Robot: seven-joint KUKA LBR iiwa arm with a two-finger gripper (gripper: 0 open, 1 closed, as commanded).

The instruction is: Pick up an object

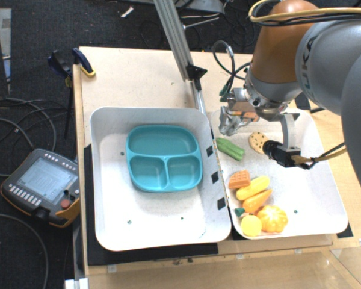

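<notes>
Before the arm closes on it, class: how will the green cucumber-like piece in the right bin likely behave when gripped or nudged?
The green cucumber-like piece looks like moulded toy food, so probably stiff and light. Its long rounded shape may roll sideways if nudged. It lies flat on the right bin, apart from the other toys, so a push should move it alone.

Two shallow white bins sit side by side: the left bin and the right bin. One teal divided tray, with three compartments, lies in the left bin. The right bin holds six toy foods: one green piece, one tan cookie, one orange waffle-like piece, one yellow piece, one orange carrot-like piece, one yellow-orange fruit.
</notes>
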